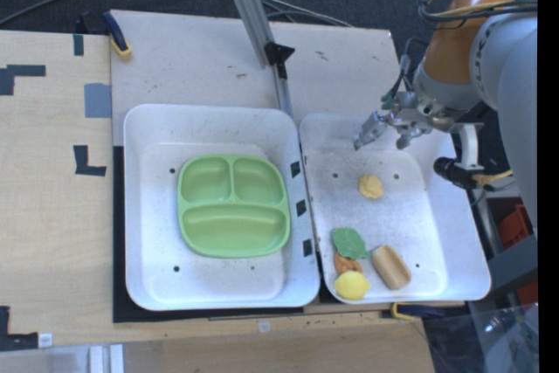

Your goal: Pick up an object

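My gripper [381,135] hangs over the far part of the right bin [454,214], its two fingers spread open with nothing between them. A small yellow lump [371,186] lies on the bin floor just below and nearer than the gripper. At the bin's near edge lie a tan bread roll [390,266], a yellow lemon [351,286], a green leaf [349,241] and an orange piece [347,263] partly under the leaf.
The left bin [148,188] holds a green divided plate [234,205]. A metal pole [249,0] slants across the bench behind the bins. Cables run along the back.
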You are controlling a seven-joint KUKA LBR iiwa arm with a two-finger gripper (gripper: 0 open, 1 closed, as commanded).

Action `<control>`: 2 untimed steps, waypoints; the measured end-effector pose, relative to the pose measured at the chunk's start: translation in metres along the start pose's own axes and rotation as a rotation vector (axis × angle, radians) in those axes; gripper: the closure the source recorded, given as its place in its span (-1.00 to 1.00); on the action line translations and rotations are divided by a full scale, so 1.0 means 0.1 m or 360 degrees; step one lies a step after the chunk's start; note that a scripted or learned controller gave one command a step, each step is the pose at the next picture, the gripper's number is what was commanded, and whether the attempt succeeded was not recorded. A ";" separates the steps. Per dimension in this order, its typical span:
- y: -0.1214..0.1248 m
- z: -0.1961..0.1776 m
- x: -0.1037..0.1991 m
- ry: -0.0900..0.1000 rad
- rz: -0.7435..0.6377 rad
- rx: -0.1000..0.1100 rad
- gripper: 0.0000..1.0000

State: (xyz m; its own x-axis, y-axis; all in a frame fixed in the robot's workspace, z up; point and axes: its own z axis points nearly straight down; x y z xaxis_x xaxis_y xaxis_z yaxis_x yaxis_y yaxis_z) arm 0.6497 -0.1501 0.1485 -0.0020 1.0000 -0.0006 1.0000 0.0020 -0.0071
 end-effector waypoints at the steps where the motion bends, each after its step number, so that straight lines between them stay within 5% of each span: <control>1: -0.01 0.55 0.01 0.0000 -0.0001 0.0000 -1.00; 2: 0.00 0.41 0.02 -0.0001 -0.0003 -0.0008 1.00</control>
State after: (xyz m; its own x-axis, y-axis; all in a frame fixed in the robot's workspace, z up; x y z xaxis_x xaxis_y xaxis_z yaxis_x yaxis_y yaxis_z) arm 0.6496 -0.1485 0.1078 -0.0042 1.0000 -0.0011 1.0000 0.0042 -0.0022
